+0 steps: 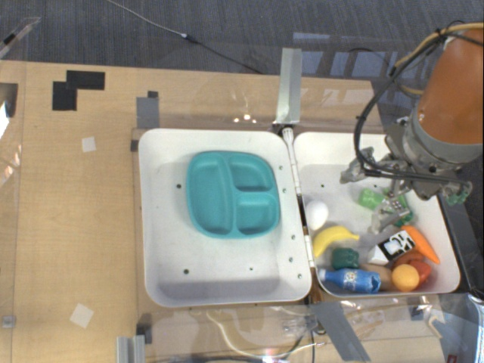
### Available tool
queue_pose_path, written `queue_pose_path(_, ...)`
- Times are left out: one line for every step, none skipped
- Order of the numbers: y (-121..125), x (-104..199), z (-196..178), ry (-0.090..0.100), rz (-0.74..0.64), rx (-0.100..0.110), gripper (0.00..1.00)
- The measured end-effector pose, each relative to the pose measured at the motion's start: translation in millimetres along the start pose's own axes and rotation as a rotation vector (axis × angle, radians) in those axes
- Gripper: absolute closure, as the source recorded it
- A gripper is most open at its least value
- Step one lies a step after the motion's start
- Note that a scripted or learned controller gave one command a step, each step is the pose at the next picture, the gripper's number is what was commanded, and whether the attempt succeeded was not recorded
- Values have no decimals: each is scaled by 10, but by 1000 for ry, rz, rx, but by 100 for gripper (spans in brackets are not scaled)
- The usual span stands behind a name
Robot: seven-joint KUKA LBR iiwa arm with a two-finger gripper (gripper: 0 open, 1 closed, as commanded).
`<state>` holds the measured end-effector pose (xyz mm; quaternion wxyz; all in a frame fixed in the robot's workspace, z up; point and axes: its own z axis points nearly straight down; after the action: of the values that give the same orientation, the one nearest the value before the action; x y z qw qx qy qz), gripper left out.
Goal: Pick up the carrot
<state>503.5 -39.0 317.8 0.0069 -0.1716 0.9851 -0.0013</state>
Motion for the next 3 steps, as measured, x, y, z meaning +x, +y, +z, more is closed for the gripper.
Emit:
queue_pose_path(0, 0, 0, 0, 0, 0, 0)
queue_pose_path(0, 0, 1, 0, 0, 0, 0)
queue_pose_path(0, 0, 1, 0, 0, 0, 0)
